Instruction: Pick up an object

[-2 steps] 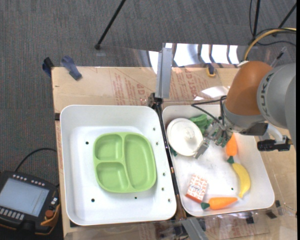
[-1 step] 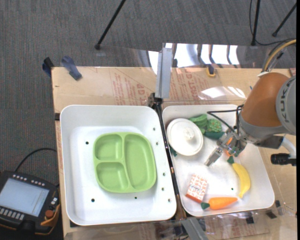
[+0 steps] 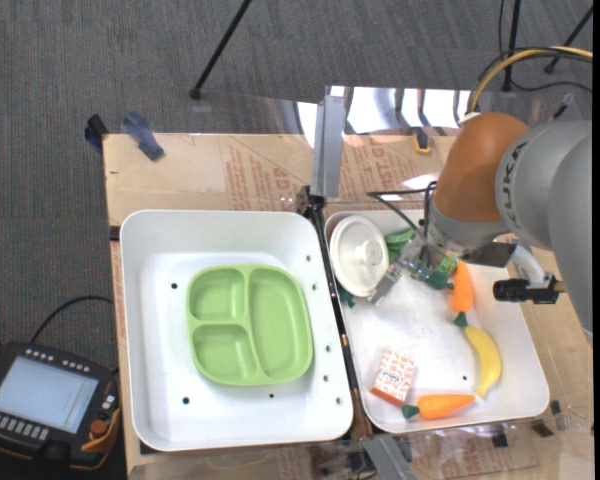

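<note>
A: Where's the end effector [image 3: 412,268] right now?

B: Low in the right bin [image 3: 525,363], at its far end, just beside the white bowl [image 3: 360,253] that leans against the bin's left wall. Something small and green [image 3: 438,275] sits right by the tip.

A: Is it gripping anything?

B: I cannot tell; the wrist covers too much.

A: So which step is this?

B: I'd judge the reach-and-grasp, with no lift yet. Candidates lie in that bin: 2 carrots, one [image 3: 463,290] near the wrist and one [image 3: 442,405] at the near edge, a banana [image 3: 484,358], and a small box [image 3: 394,376].

A: And the left bin [image 3: 150,318]?

B: Holds a green tray [image 3: 250,324], well apart.

A: Next move?

B: Probably settle on the bowl's rim or the green piece, then rise straight up clear of the wall.
</note>
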Robot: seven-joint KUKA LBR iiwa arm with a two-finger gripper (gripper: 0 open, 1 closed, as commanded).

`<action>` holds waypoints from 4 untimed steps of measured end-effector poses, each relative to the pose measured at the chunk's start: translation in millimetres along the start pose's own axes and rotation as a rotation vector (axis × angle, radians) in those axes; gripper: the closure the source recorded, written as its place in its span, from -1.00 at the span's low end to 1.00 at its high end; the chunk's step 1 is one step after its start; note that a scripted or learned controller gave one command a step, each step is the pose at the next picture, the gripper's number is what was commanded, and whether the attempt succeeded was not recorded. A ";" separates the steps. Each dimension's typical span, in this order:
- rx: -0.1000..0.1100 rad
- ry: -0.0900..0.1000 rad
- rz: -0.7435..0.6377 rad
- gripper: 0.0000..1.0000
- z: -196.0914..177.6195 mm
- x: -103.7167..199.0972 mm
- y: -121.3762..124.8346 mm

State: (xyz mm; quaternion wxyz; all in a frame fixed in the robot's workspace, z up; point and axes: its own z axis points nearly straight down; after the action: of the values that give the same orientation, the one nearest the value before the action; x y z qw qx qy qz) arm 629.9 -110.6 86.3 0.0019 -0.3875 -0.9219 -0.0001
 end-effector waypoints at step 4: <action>-0.005 -0.006 -0.219 1.00 -38.5 -2.4 -30.8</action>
State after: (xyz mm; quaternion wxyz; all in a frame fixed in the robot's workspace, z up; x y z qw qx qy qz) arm 609.7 -134.0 124.9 -0.0017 -0.2846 -0.9586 -0.0016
